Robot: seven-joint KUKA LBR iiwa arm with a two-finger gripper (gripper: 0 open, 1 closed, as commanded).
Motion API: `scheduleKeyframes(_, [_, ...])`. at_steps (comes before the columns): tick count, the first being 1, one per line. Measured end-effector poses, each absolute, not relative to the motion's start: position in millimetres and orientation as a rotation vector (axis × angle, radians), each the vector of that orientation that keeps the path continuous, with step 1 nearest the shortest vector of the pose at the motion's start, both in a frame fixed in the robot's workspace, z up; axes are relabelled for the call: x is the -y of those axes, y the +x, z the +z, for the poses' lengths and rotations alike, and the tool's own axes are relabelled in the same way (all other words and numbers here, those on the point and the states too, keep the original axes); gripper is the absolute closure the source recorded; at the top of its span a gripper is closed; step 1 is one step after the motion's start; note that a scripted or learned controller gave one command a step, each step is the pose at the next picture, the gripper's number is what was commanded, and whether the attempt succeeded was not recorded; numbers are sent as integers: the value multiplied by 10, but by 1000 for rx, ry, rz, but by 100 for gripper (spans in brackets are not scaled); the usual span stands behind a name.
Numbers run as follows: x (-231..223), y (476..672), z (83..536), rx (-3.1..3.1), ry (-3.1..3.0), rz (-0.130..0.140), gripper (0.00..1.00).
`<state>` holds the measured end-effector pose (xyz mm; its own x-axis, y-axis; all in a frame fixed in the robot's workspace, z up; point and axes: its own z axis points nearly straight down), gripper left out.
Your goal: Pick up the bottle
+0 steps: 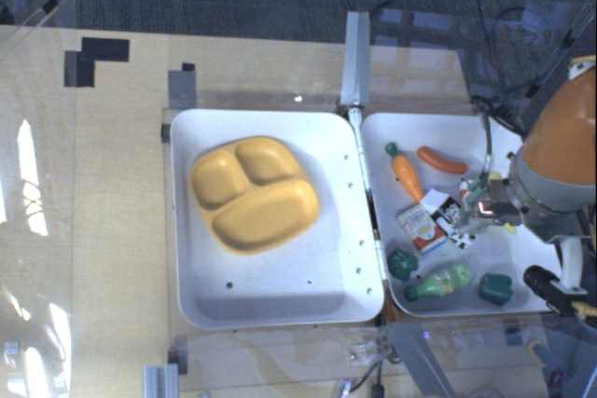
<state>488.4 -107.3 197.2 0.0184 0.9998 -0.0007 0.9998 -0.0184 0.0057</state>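
In the right bin (410, 130), the green bottle (442, 281) lay on its side near the front wall, looking light, stiff and apt to roll, best pinched across its body, below the gripper (478, 212).

We see a yellow divided tray (254, 194) in the left bin (196, 294), while in the right bin (401, 130) a carrot (405, 176), sausage (441, 160) and green bottle (438, 281) lie near the arm's jaws (476, 212).
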Motion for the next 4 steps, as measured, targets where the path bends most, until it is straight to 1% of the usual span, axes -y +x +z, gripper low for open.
scheduleKeyframes(1, [1073, 4883, 1971, -2198, 2239, 5, 0])
scheduleKeyframes(2, [52, 4876, 1841, -1993, 2428, 3, 0])
scheduleKeyframes(3, [751, 4876, 1847, -1924, 2481, 4, 0])
scheduleKeyframes(4, [-271, 4897, 1844, -1778, 2590, 4, 0])
